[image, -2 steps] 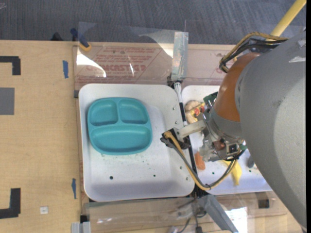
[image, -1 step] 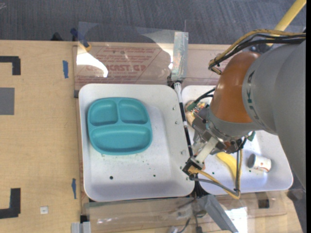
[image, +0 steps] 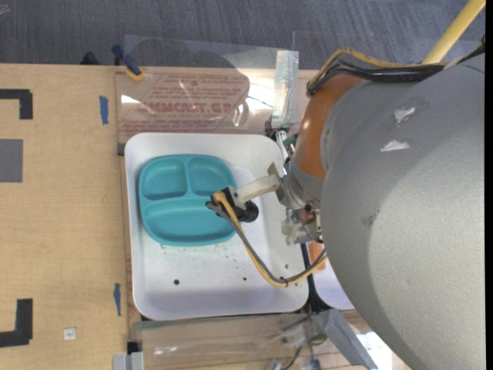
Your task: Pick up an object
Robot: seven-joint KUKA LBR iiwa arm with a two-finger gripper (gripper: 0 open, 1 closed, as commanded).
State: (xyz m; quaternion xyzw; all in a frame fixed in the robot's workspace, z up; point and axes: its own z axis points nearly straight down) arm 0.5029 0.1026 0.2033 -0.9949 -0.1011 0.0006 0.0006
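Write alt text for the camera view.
A teal divided plate with three compartments lies in a shallow white bin, in the upper left part of it as seen. A large grey, orange-banded robot arm reaches in from the right, over the bin's right edge.

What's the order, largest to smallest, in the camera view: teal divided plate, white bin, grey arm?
1. grey arm, though its nearness to the camera inflates it.
2. white bin.
3. teal divided plate.
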